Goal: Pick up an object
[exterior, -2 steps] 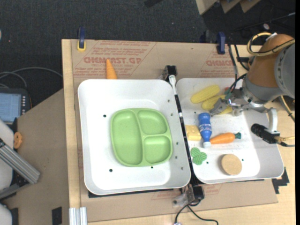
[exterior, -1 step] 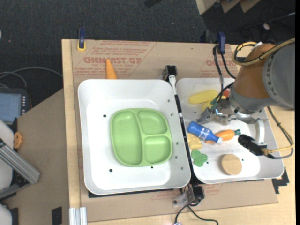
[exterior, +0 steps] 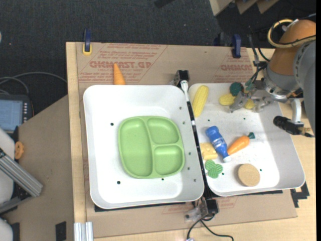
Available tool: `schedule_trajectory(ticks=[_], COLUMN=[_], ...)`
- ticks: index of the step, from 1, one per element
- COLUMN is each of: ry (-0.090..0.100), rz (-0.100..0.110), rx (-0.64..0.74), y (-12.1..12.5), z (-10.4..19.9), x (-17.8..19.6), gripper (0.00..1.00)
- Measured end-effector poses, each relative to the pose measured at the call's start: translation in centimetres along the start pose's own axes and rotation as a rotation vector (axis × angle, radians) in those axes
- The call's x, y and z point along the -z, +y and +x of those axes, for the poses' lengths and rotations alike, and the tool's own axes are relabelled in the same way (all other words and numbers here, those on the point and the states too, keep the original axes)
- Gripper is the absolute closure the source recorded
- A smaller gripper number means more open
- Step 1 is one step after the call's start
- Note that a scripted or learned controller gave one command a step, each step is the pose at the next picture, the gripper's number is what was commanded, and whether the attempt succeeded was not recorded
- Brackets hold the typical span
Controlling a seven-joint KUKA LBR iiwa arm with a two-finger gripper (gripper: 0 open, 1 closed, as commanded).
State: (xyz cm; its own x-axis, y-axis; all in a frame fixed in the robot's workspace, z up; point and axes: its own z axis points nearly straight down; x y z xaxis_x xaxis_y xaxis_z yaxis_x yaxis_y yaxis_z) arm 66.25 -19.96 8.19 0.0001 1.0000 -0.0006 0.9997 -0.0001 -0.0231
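Upper right of the frame, the gripper (exterior: 244, 97) was seen low in the right bin (exterior: 281, 177), beside a small yellow piece (exterior: 226, 99); its grip could not be told. A square, centred descent was called for before any lift was attempted.

Green divided plate (exterior: 150, 147) in the white left bin (exterior: 100, 185); right of it yellow corn (exterior: 199, 99), blue bottle (exterior: 216, 141), orange carrot (exterior: 238, 144), tan disc (exterior: 248, 174)
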Motion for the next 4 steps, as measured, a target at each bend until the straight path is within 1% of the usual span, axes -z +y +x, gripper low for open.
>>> schedule_trajectory(ticks=[1, 2, 3, 4], ry=[0.003, 0.003, 0.0, 0.0], rz=[-0.017, -0.015, -0.025, -0.024], rx=[-0.001, -0.005, -0.002, -0.002], y=[-4.3, -12.2, -11.8, -11.8], z=[2.4, 1.0, 1.1, 1.1], x=[0.2, 0.0, 1.0, 1.0], gripper=[0.0, 0.0, 1.0, 0.0])
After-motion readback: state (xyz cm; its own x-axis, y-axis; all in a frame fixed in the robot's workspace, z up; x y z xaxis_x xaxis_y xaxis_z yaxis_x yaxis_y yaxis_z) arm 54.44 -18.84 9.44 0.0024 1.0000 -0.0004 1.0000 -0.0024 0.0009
